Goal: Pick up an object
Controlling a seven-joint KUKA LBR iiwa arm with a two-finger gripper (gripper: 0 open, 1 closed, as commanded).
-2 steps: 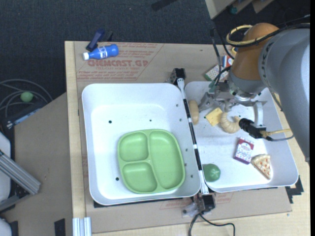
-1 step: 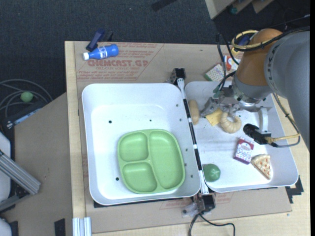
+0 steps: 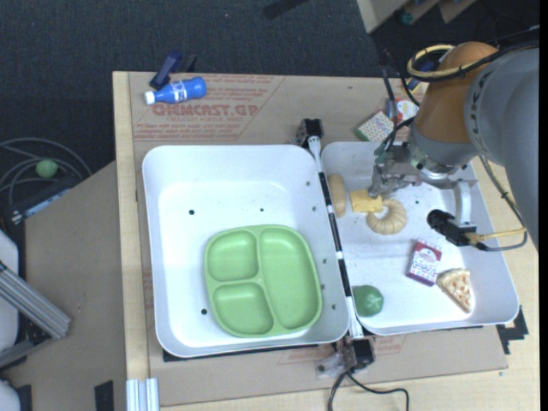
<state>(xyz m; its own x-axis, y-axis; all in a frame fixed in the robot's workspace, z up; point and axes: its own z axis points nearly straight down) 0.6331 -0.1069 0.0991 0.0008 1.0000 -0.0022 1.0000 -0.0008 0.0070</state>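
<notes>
right bin (image 3: 488, 306): my gripper (image 3: 387, 181) low over yellow block (image 3: 366, 203) and croissant (image 3: 390, 218), placed for a grab; jaws' state i cannot tell. left bin (image 3: 171, 187): green tray (image 3: 261, 279).

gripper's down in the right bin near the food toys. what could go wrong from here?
1. The gripper sits above a tight cluster: yellow cheese block, ring-shaped pastry, tan piece. It may pinch two or nudge them apart.
2. The cluster lies close to the divider between bins; a finger could catch it.
3. The arm hides the fingers, so a grasp can't be confirmed.
</notes>
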